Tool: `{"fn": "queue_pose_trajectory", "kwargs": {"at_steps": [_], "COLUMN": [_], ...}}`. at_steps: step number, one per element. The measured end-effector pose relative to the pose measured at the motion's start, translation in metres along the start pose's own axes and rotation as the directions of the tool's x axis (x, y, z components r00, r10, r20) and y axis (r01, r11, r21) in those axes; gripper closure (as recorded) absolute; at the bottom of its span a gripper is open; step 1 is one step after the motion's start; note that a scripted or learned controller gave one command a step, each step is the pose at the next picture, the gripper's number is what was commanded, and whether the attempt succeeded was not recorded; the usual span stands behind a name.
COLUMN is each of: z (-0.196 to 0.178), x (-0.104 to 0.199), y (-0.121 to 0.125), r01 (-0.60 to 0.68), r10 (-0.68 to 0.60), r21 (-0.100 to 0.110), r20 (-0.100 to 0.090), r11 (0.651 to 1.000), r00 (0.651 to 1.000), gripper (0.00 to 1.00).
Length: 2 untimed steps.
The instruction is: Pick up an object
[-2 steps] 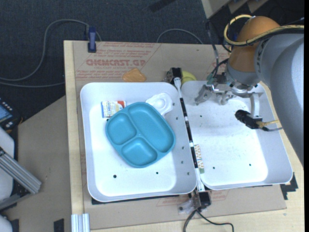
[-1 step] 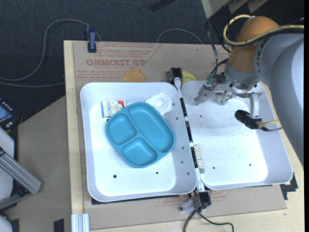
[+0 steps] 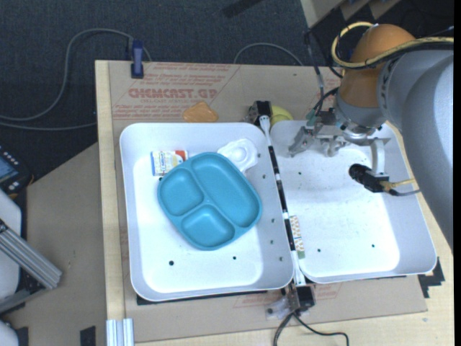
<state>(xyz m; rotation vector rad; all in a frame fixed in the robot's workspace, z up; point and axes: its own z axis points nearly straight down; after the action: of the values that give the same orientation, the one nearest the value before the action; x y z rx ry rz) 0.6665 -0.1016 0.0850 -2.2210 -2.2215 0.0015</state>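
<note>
Blue divided plate (image 3: 208,200), left bin (image 3: 144,251)

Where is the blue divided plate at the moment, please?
The blue divided plate lies in the left bin, toward its middle, partly covering a small carton and a white cup at the bin's far side.

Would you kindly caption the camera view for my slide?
Tool over right bin; blue divided plate in left bin.

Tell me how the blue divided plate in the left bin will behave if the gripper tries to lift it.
The blue divided plate looks like rigid moulded plastic, so probably stiff and light. It is wide and shallow, so only its rim seems graspable. Its glossy surface may slip, and it seems to overlap a small white lid.
</note>
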Motion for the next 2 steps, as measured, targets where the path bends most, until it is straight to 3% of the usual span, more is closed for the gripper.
{"fn": "queue_pose_trajectory", "kwargs": {"at_steps": [2], "z": [0.0000], "x": [0.0094], "y": [-0.0001], "r01": [0.000], "r10": [0.000], "r21": [0.000], "r20": [0.000], "r11": [1.000], "r00": [1.000], "gripper": [0.00]}}
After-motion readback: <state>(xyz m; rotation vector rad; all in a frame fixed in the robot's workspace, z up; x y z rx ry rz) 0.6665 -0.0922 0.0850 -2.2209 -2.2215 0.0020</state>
